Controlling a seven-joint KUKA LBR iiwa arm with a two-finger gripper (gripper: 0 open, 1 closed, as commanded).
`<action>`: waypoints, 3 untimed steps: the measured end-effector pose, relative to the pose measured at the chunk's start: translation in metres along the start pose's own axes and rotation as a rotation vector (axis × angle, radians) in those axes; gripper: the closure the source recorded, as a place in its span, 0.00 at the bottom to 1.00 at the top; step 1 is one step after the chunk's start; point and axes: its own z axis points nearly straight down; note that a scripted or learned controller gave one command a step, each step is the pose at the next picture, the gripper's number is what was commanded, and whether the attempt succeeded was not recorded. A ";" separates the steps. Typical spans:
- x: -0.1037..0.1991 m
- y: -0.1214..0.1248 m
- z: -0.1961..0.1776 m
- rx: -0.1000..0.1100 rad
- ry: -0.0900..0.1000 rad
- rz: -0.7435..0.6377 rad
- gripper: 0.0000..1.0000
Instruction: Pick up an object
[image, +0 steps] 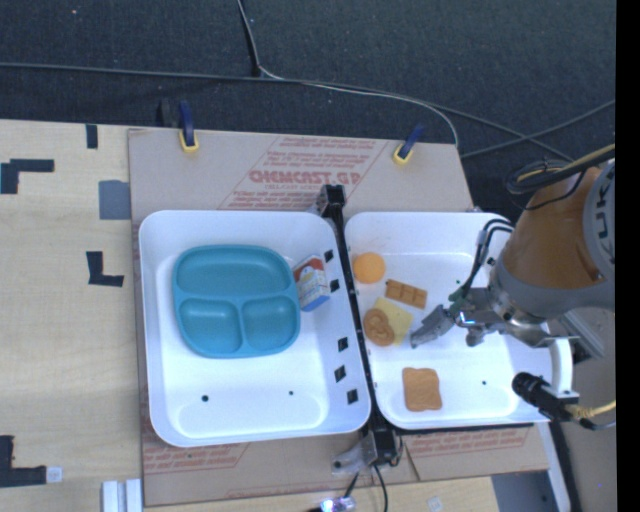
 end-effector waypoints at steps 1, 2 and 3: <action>0.001 0.000 0.061 -0.004 0.000 0.000 0.00; 0.001 0.000 0.086 -0.006 -0.002 0.000 0.00; 0.001 0.000 0.074 -0.009 -0.003 0.000 1.00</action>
